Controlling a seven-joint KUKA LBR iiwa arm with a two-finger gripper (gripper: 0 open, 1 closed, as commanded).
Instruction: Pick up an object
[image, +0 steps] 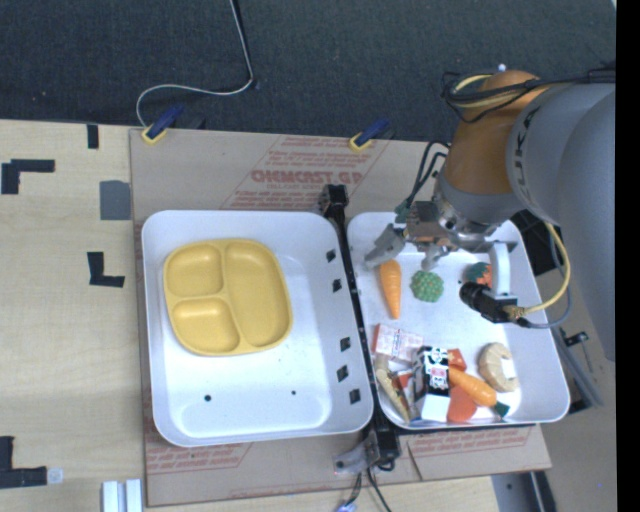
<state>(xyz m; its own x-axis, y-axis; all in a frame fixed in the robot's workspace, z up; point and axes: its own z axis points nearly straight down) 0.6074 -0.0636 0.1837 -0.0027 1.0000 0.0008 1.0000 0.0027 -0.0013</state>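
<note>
**Gripper spread and empty above carrot and broccoli in right bin**

The gripper hangs over the upper part of the right bin, its two fingers splayed apart with nothing between them. One fingertip points toward the top of the carrot; the other sits just above the green broccoli piece. Whether either tip touches an item cannot be judged from this slanted view.

Candidate items all lie in the right bin: the carrot and broccoli side by side near the gripper, and, toward the near edge, a crowded pile including a small printed carton, a second orange carrot-like piece and a pale bread roll. The left bin holds a yellow divided plate.

Assessment: the step in hand appears to be the approach before closing. The fingers straddle two items rather than one, so closing here risks pinching neither cleanly or nudging both apart. Good practice would be to centre on a single item. The carrot is the better choice: it lies clear of the pile, and closing across its narrow width rather than along its length should give a firm hold. The descent should go low enough to catch its sides without pressing into the bin floor
</note>
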